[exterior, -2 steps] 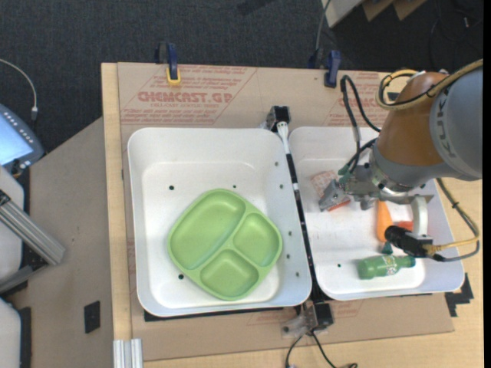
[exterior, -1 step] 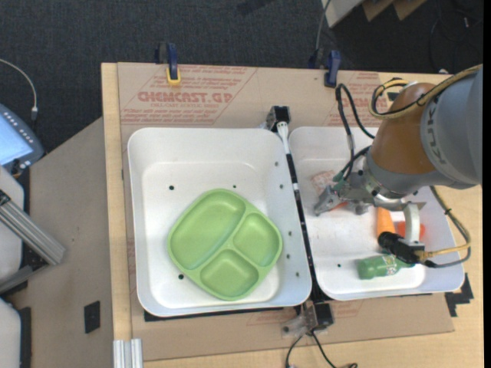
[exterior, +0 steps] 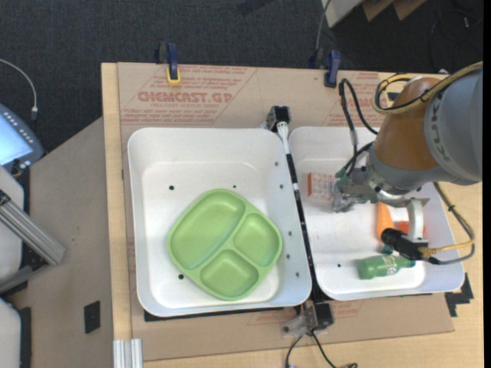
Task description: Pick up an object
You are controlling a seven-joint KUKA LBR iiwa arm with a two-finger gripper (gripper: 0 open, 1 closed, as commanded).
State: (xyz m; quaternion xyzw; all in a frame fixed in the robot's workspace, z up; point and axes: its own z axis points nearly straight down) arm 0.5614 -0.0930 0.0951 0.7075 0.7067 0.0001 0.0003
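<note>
A grey KUKA arm (exterior: pixel 453 121), orange band above the wrist, is reaching in from the right side of the bench and bending down over the right bin (exterior: pixel 326 271). Part of the maker's lettering is showing on the grey casing near the arm's top edge. The wrist is pointing toward the bin's left-centre, w/ the gripper (exterior: pixel 343 200) hanging low over the floor there, just beside a small white packet (exterior: pixel 321 185). Whether the gripper is clenched or released: can't tell, since the wrist is blocking the tip. Black cables are looping around the arm's wrist.

The brown board (exterior: pixel 207 90) under both bins is carrying red print reading "CHEMCAST GP" along its far edge, w/ smaller lines beneath too fine to read. Blue clamps are gripping that far edge.

The left bin (exterior: pixel 153 156) is holding a green divided tray (exterior: pixel 225 244), three compartments, lying flat toward the bin's near-right portion.

In the right bin, the white packet w/ red-orange markings is lying near the left wall, approx. mid-length; its print is too small to read. An orange item (exterior: pixel 383 219) is lying toward the right side, partly under the arm's fittings. A green bottle (exterior: pixel 382 267) is lying on its side near the near edge, label illegible.

A black strip (exterior: pixel 292 179) is running along the seam between the two bins.
</note>
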